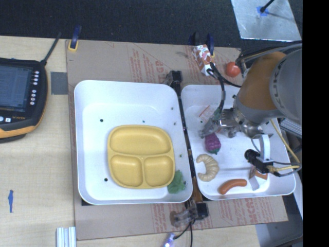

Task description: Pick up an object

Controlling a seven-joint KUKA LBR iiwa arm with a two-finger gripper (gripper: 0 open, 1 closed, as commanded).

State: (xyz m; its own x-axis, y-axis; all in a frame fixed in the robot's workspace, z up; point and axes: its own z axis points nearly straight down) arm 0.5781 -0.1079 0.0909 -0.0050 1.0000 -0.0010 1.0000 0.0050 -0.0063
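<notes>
Down in the right bin point(277, 189), the gripper point(213, 128) hangs low at the end of the grey arm point(267, 94), just above a purple toy point(213, 144) that looks like a bunch of grapes or an eggplant. Whether its jaws are spread or pressed together cannot be told from this slanted view, since the wrist hardware hides them, and nothing can be seen pinched between them. The purple toy lies directly below and slightly forward of the tool, seemingly the nearest candidate. A croissant point(207, 167) sits a little further out beyond that toy, and a sausage point(232, 186) lies off towards the bin's near rim, well apart from the tool. A green broccoli piece point(177, 182) rests in the left bin point(87, 153) beside the yellow divided plate point(141, 156), across the wall from the tool. To do this step well, I judge the tool should centre over the purple toy's widest part, descend straight until the jaws straddle it, close firmly, then lift vertically. The toy's rounded, likely slippery surface could squirt sideways if the grasp is off-centre, and the bin's dividing wall is close enough to risk a collision.
</notes>
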